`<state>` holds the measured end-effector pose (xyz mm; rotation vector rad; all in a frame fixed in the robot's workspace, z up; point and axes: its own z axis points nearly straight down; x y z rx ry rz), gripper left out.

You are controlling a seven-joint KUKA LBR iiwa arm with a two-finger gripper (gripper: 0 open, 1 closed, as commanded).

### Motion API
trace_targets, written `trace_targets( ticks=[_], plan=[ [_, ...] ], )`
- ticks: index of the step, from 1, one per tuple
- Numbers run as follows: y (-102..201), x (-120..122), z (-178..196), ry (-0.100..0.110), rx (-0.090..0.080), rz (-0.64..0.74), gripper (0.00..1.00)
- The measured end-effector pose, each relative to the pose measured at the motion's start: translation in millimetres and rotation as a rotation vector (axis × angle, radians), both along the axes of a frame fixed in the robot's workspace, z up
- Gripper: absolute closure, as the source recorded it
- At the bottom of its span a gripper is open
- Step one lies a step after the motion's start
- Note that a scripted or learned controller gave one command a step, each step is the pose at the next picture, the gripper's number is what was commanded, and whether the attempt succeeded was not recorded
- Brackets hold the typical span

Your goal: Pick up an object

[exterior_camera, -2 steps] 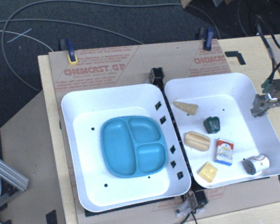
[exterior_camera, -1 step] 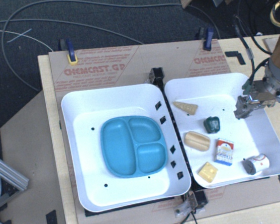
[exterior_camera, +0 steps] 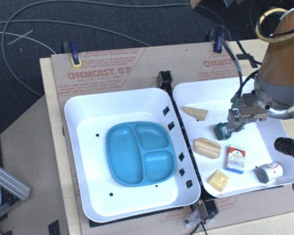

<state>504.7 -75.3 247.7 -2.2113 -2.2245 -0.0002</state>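
Observation:
In the right bin, my gripper reaches in from the right and hangs low over the middle. A small teal object lies right at its tip, touching or just under it; the view does not show whether it is held. Around it lie a pale cone-shaped pastry, a tan bread roll, a small red, white and blue box, a yellow wedge and a grey-and-white cup on its side.
The left bin holds a blue divided plate. A black divider with clips runs between the bins. The arm's grey and orange body overhangs the right bin's far right. Cables run behind the bench.

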Motion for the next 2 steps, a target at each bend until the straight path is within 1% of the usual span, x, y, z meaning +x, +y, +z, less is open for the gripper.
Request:
trace_targets(
  ticks=[1,2],
  plan=[
    [51,5,3,-0.004,-0.001,0.001,1.0],
    [113,-5,-1,0.0,0.0,0.001,1.0]
  ],
)
